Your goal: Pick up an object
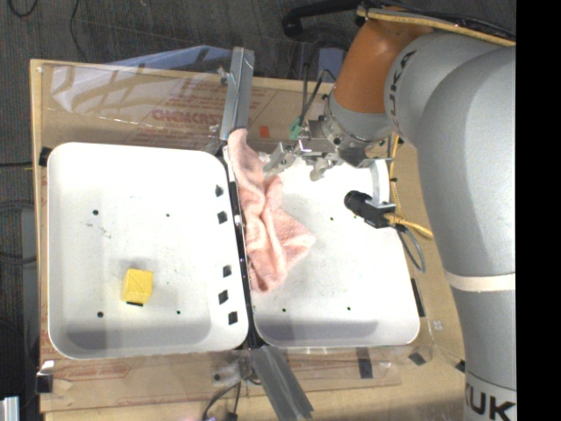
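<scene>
Nearest the viewer, against the pink cloth (267,226) taken as landmark, a small yellow block (138,286) is seen well off to the cloth's left, low in the left bin (79,235). The cloth itself is draped along the left wall of the right bin (377,314), beside the divider between the bins. Its long axis is laid from near to far, with the broad, bunched part at the near end and a narrow tail rising over the far rim.

Farther back, at the cloth's far end and just to its right, the gripper (294,158) is found, carried on the grey arm (456,147) with its orange band (372,55). Its metal fingers are pointed toward the cloth's upper tail. Whether they are spread or closed cannot be told, and no cloth can be made out between them. By judgement, the cloth is the nearer thing to pick; the block is far across.
</scene>
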